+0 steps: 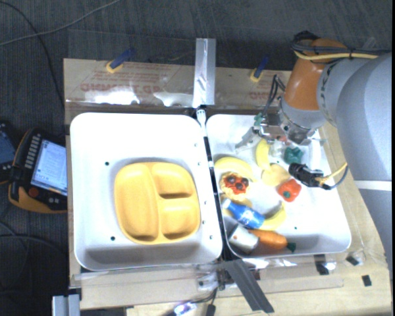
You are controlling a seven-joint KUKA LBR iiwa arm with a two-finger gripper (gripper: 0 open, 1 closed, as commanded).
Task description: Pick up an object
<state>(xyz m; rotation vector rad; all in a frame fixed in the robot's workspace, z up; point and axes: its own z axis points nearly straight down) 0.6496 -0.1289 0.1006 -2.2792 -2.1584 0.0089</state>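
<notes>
Nearest the lens, towering at the right: grey arm (368,110) with its orange band, bent down into the right bin (336,232). Hangs with the hand (274,131) low over that bin's far end, just above a pale yellow banana-like piece (263,153) and beside a small green object (292,154). Cannot tell from this angle how wide the hand is set, nor see anything held in it (too much wrist hardware and cable in the way). Plenty to choose from below: a red pepper-like toy (288,189), a yellow dish with a red-and-black item on it (236,182), a blue bottle (245,214), an orange carrot (271,240) near the front wall, and a pale cup-like thing (242,239) touching the carrot's end. Off in the left bin (92,137), well apart from all this, a yellow compartment tray (158,199) lying flat. Most likely candidate, judging by position: the banana-like piece right under the hand. Probably hollow plastic, so light and stiff, not fragile, but smooth and curved, hence apt to squirt out of a pinch. Best taken across its narrow middle, square to its length, rather than at a tapering tip. Worth watching the green object close by and the bin's rear wall, both tight against any approach.
</notes>
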